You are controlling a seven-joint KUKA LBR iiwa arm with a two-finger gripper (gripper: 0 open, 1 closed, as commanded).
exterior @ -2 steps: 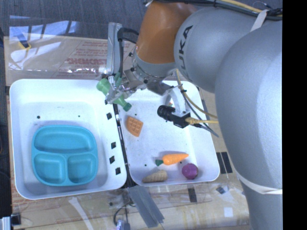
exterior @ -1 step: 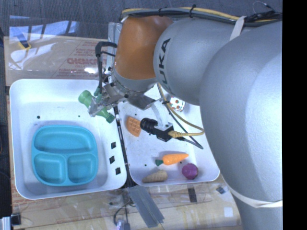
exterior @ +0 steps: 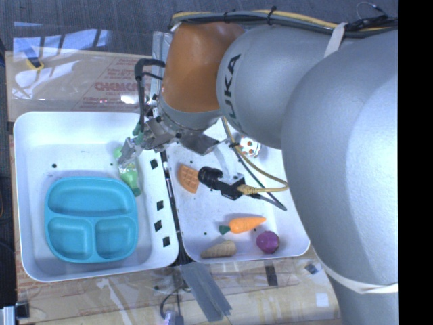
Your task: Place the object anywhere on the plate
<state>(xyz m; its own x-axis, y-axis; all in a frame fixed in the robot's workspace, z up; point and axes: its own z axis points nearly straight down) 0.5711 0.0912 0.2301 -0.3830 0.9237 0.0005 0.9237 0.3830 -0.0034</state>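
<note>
Green object (exterior: 128, 175) just below the hand (exterior: 137, 144)

The arm (exterior: 325, 114) is bulky, rounded grey casing lettered "KUKA" (exterior: 229, 87), with an orange band (exterior: 193, 70) above the wrist and black-and-yellow cables (exterior: 270, 19) strapped along its top.

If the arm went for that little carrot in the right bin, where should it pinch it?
Probably across the orange body of the carrot, near its middle, coming straight down from above. It lies flat on the right bin floor with its length running left to right, green top at the left, so fingers closing across the narrow width should fit. The purple ball sits close beside its tip.
</note>
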